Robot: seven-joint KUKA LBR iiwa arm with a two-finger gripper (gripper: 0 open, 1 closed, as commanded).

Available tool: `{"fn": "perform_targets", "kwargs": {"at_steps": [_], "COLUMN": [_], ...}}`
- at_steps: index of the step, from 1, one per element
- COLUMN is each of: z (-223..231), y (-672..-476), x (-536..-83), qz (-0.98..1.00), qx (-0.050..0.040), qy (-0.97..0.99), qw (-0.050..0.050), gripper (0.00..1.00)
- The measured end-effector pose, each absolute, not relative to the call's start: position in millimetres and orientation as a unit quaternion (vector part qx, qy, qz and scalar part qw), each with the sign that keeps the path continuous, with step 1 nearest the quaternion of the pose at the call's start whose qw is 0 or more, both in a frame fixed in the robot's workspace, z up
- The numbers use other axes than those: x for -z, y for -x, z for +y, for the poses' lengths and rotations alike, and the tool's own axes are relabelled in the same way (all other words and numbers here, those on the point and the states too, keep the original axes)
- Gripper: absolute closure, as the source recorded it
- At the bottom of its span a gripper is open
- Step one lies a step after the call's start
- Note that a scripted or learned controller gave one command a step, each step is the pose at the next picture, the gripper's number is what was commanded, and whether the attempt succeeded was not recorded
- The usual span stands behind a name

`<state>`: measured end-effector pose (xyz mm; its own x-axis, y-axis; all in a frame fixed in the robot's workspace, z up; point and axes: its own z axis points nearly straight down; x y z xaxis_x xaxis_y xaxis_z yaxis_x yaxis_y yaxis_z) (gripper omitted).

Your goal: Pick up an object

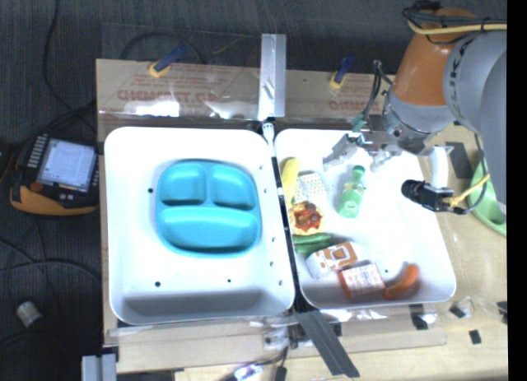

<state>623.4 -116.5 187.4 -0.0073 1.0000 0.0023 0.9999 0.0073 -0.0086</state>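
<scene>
The left bin holds a blue divided tray. The right bin holds a green bottle, banana, strawberry packet, cartons and a sausage. The gripper hangs with fingers spread, pinching nothing, just above the bottle's cap.

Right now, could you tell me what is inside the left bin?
The left bin holds a blue divided tray, lying flat. Whatever lies beneath the tray is covered.
</scene>
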Motion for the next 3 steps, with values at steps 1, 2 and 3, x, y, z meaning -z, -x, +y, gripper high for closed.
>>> {"fn": "perform_targets", "kwargs": {"at_steps": [1, 2, 3], "z": [-151.7, -163.5, -163.4], "y": [-609.5, -617.7, -617.9], "x": [-242.0, -106.5, -106.6], "qz": [-0.687, -0.695, -0.695], "qx": [-0.0028, -0.0035, -0.0033], "qy": [0.727, 0.719, 0.719], "qw": [0.002, 0.004, 0.003], "gripper": [0.00, 0.00, 0.00]}}
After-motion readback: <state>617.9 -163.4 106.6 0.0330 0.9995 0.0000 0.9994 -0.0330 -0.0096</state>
